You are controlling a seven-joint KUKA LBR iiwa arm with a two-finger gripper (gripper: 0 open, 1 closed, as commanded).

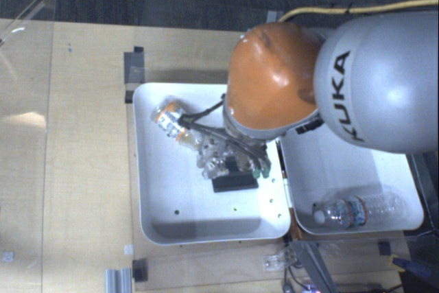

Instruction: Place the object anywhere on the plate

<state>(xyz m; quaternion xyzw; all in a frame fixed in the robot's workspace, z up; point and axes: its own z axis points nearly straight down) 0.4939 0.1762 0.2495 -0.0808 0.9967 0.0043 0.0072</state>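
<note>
I am reaching in from the right. My grey arm (370,79) is lying across the far part of the right bin (391,175), and my orange band (271,75) is hanging over the far right corner of the left bin (199,226). My wrist is pointing down into that left bin, and my jaws are sitting low near its middle, just under the band. I cannot tell how far they are open or whether anything is between them, because my own wrist is covering too much.

Nearest, in the right bin, a clear water bottle (350,211) with a blue label is lying on its side by the near wall, cap to the left, well apart from my jaws. Farther off, the small bottle (175,123) with the orange end is lying tilted in the far left part of the left bin. Its clear end is pointing toward my jaws and coming close to them; I cannot tell whether they are touching. The pale wooden surface (75,147) is stretching away to the left.
</note>
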